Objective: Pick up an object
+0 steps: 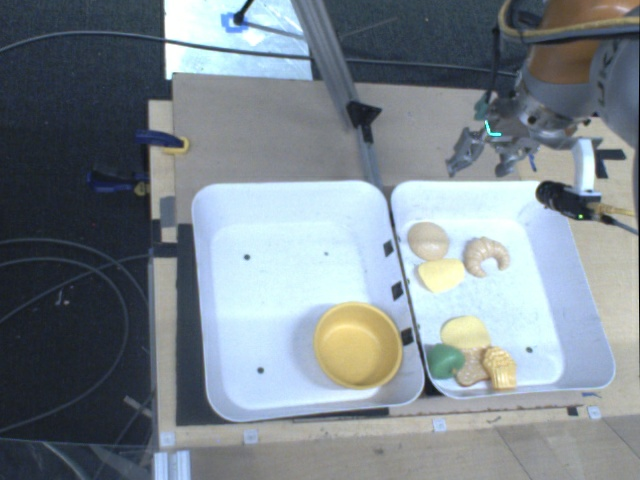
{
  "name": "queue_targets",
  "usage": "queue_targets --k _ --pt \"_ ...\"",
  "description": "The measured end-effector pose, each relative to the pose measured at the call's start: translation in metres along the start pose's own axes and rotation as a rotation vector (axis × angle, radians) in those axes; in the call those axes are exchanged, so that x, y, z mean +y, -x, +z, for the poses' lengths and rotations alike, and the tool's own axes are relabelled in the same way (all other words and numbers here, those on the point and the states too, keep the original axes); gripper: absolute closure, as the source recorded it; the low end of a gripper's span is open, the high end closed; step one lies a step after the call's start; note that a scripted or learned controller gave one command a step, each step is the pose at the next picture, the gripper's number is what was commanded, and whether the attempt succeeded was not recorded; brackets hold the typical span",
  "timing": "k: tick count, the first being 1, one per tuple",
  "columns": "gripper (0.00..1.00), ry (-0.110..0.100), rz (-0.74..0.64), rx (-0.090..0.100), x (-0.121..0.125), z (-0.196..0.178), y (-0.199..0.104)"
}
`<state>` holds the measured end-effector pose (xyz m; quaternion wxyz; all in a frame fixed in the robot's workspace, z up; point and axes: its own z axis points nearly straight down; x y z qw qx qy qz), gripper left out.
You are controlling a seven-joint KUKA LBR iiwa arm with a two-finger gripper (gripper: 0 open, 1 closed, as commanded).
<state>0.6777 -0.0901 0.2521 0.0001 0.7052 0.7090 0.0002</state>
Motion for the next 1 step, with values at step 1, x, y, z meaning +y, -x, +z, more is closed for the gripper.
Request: queue_targets --k 1 --pt "0.0 0.002 0.0 0.0 0.0004 -0.001 0.0"
